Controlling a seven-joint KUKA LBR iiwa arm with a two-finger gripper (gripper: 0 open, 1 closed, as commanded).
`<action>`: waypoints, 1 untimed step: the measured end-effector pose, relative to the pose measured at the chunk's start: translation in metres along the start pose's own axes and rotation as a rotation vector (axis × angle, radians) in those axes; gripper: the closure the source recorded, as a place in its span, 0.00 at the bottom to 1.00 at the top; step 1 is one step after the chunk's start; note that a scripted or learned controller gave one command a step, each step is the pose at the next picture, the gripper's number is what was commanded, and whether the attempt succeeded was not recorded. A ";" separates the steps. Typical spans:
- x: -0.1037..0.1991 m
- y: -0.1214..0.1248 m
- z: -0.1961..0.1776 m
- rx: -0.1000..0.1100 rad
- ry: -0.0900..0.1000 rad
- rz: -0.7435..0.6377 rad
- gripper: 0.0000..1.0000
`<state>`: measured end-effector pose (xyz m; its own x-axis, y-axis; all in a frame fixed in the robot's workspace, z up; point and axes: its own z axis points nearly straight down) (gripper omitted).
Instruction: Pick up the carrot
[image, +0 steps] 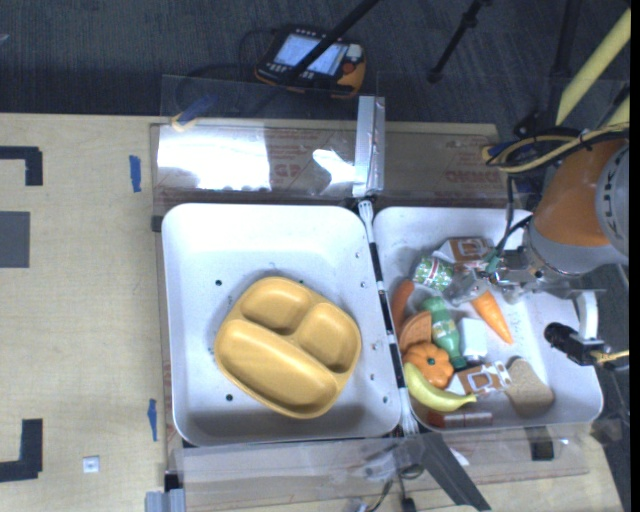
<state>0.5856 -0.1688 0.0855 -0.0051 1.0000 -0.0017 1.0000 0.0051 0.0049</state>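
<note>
Carrot (492, 314) is in the right bin (590, 395), near its middle, tip pointing down-right, beside the toy food pile. Hand (510, 272) sits just above its top end; can't tell its opening. Carrot looks unlifted; grasp and lift seem left.

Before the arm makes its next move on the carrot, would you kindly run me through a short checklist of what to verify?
1. Carrot located in the right bin: ok.
2. Gripper close to the carrot's upper end: ok.
3. Carrot seen between the gripper's fingers: cannot tell, that spot is cluttered.
4. Carrot free of neighbours: not ok, the green bottle and a white item lie just beside it.
5. Carrot lifted off the bin floor: cannot tell.
6. Left bin out of the way, holding the yellow tray: ok.
</note>
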 end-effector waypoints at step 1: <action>0.000 0.002 -0.012 -0.007 -0.002 0.001 1.00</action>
<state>0.5874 -0.1688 0.0973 -0.0046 1.0000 -0.0033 0.9999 0.0046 0.0121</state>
